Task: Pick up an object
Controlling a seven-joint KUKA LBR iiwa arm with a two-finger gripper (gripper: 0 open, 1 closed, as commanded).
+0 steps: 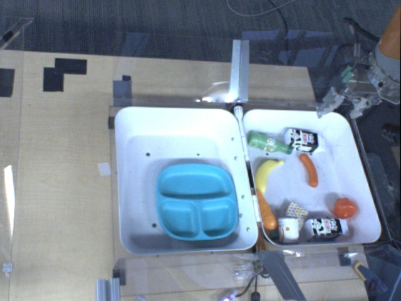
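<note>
Tabletop [62, 187] light wood, carries two white bins side by side. Left bin [135, 137] holds blue divided plate [197, 200]. Right bin [351, 143] holds green bottle [268, 143], black-and-white can [301, 140], banana [267, 173], sausage [309, 170], carrot [266, 211], red tomato [345, 207], small cup [288, 229], second black-and-white can [324, 227]. End effector [343, 103] above right bin's far right corner, fingers spread apart, nothing between them.

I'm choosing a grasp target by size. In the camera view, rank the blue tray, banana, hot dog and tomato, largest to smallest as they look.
1. blue tray
2. banana
3. hot dog
4. tomato
The hot dog and tomato look close in area; that order is unsure.
</note>
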